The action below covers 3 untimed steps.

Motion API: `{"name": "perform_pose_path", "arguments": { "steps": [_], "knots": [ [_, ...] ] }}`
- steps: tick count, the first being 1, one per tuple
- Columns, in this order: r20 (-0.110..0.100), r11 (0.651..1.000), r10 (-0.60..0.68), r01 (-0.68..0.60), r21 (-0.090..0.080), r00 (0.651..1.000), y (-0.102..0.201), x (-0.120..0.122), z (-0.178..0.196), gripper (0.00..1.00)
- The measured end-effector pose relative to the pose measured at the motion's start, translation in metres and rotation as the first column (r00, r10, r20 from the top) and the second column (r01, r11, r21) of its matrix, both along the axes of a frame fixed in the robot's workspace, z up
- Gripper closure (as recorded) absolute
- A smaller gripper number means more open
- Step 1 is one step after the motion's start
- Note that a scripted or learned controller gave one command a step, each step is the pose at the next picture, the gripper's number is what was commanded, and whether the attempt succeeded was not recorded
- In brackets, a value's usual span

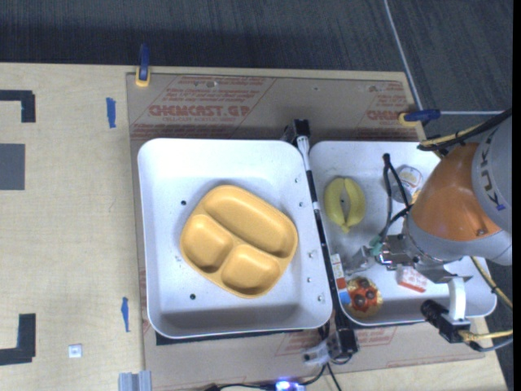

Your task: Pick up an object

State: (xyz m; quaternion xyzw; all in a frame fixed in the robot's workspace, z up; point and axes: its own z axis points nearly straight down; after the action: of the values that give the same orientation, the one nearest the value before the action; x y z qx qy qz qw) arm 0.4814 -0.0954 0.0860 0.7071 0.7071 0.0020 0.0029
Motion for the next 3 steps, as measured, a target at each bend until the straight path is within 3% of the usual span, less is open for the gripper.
{"name": "perform_pose_path", "arguments": {
  "steps": [1, 2, 3],
  "knots": [
    [0.005, 1.000, 0.000, 0.000, -0.002, 1.000, -0.001, 0.002, 0.011, 1.00],
    [0.005, 1.000, 0.000, 0.000, -0.002, 1.000, -0.001, 0.002, 0.011, 0.00],
    [-0.005, 1.000, -0.001, 0.001, 0.001, 1.000, 0.002, -0.001, 0.000, 0.00]
  ]
}}
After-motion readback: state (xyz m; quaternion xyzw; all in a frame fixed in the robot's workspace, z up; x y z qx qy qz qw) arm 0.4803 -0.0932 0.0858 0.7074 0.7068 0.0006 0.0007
